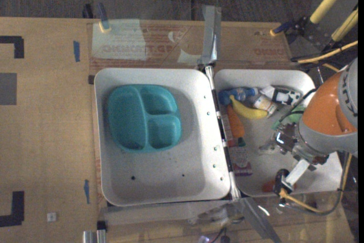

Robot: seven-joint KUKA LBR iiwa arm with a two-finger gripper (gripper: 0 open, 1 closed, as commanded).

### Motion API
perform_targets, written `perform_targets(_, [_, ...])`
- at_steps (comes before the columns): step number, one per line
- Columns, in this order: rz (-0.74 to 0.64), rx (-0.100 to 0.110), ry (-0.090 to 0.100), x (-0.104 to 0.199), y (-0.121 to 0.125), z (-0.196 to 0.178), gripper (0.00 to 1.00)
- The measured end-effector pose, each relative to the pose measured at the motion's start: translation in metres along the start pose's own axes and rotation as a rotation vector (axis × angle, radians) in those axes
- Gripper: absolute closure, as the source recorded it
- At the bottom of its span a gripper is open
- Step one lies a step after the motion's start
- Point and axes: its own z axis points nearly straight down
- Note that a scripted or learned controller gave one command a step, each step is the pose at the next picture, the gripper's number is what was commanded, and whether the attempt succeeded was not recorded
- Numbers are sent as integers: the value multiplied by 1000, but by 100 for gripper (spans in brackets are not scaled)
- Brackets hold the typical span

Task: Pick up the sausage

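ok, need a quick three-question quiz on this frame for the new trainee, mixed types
1. Fill in: the teal plate in the view's left bin has ___ compartments.
2. The banana lies: A) on the plate; B) in the view's right bin, among other items; C) beside the plate, in the same bin.
3. True or false: the pincer hangs over the bin that holds the banana.
Key: 1 three; 2 B; 3 true.
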Motion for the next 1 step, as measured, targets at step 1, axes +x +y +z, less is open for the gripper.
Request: perform_targets(1, [-32, 1, -2, 43, 18, -15, 0])
